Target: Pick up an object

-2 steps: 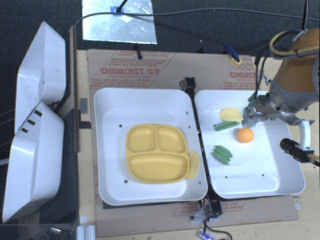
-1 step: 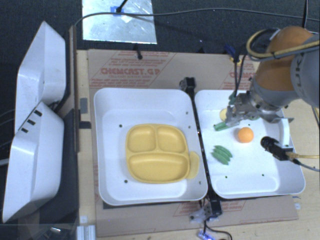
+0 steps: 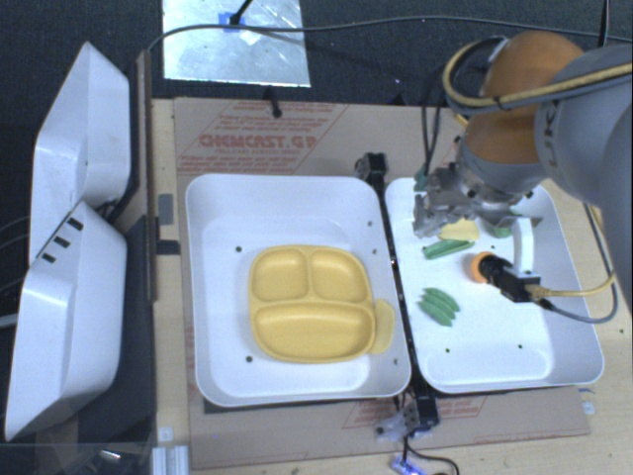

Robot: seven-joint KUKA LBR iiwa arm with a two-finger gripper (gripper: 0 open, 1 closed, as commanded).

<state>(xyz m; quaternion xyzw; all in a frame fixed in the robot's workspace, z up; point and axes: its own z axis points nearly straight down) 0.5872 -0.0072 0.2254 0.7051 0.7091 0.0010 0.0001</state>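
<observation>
The arm (image 3: 584, 97) was smooth matte grey, with a broad, rounded orange band (image 3: 519, 72) above the wrist. A yellow cable looped beside that band, and dark cables ran down toward the metallic grey gripper (image 3: 435, 211). A small black fitting with an orange end sat below the gripper.

Arm (image 3: 584, 97): running off the right edge.
Gripper (image 3: 433, 216): fingertips too blurred to tell.
Pale yellow piece (image 3: 459, 231): lying just beside gripper, partly hidden.
</observation>
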